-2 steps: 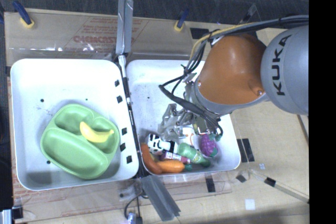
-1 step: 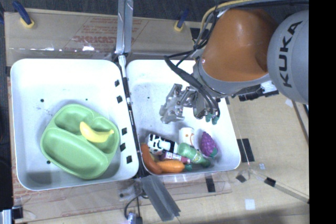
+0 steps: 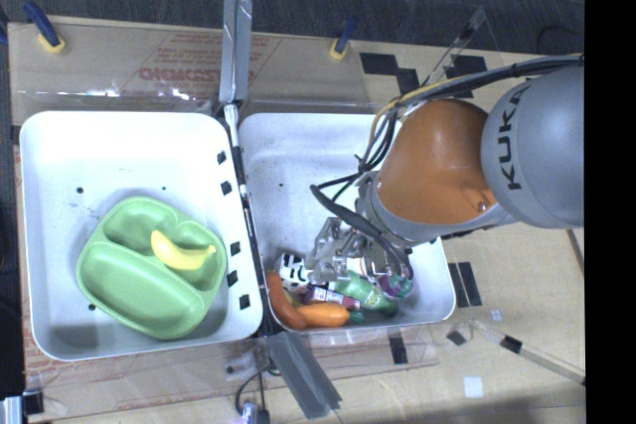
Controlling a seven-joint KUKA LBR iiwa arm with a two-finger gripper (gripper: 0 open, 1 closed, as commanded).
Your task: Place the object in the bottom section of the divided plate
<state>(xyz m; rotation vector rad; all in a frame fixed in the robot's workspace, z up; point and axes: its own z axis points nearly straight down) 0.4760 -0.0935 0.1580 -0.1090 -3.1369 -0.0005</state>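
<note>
Below the pincer (image 3: 343,258) lies an orange carrot (image 3: 316,315).

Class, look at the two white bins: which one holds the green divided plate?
The left bin holds the green divided plate, with a banana on it. The right bin holds the toy pile.

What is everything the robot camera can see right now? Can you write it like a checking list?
Surface: two white bins side by side, left bin and right bin, on a bench.
Job's things: green divided plate in the left bin; a yellow banana lies on it, in an upper section.
Clutter: carrot and other small toys piled at the right bin's lower edge.
Grippers: gripper low over that pile; nothing clearly held.
Cables: black cables run along the arm's wrist.
Surroundings: blue clamps on the bench edge; dark floor beyond.
</note>
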